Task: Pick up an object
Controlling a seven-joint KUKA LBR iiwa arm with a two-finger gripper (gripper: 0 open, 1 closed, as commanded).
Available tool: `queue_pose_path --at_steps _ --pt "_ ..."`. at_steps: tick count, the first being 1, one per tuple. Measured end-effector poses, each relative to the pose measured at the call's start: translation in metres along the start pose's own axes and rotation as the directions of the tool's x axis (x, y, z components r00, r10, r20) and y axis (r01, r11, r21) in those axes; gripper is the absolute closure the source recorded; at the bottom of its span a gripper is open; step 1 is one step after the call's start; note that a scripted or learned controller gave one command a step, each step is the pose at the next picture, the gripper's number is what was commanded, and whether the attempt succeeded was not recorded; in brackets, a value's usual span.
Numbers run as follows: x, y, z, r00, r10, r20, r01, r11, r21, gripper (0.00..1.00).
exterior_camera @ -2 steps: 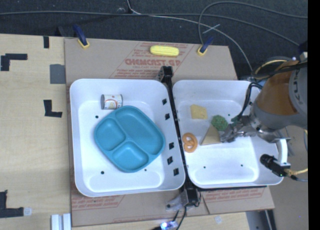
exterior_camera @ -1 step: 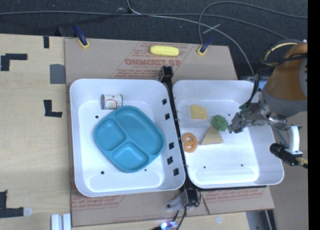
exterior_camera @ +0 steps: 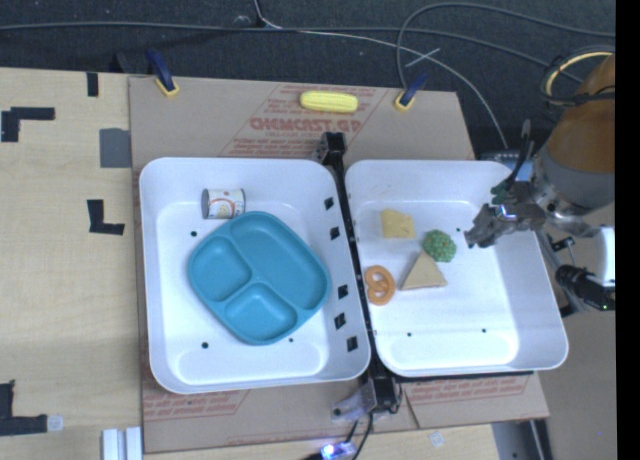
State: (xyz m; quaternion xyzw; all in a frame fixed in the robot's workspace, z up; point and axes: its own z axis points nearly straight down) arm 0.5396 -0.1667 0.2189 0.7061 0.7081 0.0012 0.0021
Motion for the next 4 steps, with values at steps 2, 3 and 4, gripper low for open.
queue_pose_path --at_steps 2,3,4 --pt "0.061 0.018 -0.011 1.0 -0.005 -0.003 0.005 1.0 0.005 1.0" --pt "0.113 0.037 -0.019 1.0 -0.003 -0.002 0.003 1.0 0.005 1.0" --pt "0.155 0.057 -0.02 1.0 -0.003 -0.002 0.003 1.0 0.005 1.0"
